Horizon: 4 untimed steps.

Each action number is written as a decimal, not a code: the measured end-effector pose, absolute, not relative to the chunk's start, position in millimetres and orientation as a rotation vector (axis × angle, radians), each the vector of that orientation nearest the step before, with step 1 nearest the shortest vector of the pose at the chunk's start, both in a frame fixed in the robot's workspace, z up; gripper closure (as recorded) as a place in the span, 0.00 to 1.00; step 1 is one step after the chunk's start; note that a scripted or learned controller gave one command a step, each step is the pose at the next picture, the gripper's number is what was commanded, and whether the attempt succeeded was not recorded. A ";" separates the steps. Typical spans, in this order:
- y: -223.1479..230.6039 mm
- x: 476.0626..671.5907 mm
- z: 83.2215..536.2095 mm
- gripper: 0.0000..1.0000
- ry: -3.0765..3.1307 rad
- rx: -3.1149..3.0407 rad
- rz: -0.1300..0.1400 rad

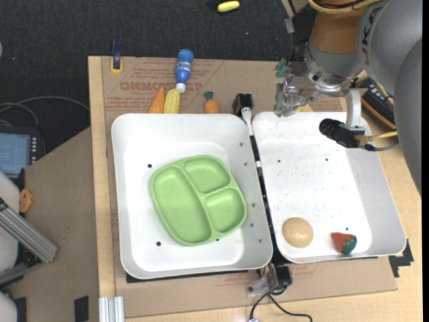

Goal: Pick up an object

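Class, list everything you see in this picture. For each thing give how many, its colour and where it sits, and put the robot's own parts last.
left bin: 1, white, on the bench
right bin: 1, white, beside it
divided plate: 1, green, in the left bin
round ball: 1, tan, front of the right bin
small toy: 1, red and green, right of the ball
bottle: 1, blue and white, behind the left bin
corn toy: 1, yellow, by the left bin's far rim
carrot toys: 2, orange, either side of the corn
arm: 1, grey with orange band, from the right
gripper: 1, over the right bin's far left corner
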<state>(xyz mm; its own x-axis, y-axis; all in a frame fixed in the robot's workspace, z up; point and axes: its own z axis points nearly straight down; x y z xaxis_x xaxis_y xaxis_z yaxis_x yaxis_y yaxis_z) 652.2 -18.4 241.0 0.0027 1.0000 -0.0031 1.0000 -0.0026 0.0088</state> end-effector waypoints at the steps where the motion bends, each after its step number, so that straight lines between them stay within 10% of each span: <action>1: 12.7 667.4 226.0 1.00 2.223 2.216 0.003; 2: -71.0 667.0 281.6 1.00 2.206 2.223 0.004; 3: -106.7 628.6 200.3 1.00 2.220 2.233 -0.011; 4: -130.8 646.3 129.6 1.00 2.222 2.228 -0.007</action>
